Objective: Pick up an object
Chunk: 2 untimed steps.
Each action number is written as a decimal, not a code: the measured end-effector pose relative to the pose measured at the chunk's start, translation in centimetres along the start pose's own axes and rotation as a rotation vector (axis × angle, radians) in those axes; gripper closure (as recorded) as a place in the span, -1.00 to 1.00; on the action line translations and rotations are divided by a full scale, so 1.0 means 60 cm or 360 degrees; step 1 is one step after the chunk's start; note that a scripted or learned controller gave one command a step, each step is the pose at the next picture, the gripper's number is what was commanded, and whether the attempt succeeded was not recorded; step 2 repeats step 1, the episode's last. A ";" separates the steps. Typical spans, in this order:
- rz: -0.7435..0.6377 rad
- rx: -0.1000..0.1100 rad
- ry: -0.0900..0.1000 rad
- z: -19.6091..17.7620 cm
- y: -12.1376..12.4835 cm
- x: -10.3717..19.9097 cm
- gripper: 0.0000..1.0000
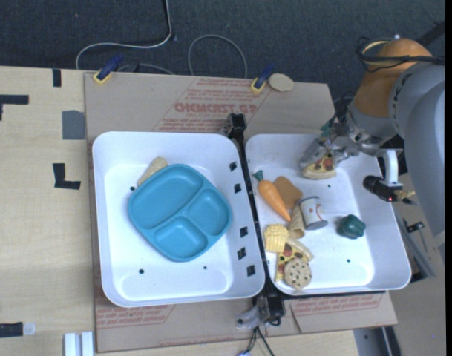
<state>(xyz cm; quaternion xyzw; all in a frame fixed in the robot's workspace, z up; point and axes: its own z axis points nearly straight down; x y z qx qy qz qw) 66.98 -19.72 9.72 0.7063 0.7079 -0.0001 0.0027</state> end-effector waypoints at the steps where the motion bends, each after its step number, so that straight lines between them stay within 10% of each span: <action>1: -0.0007 -0.0003 0.0009 -0.104 0.002 0.099 1.00; 2: -0.0007 -0.0003 0.0009 -0.104 0.002 0.099 1.00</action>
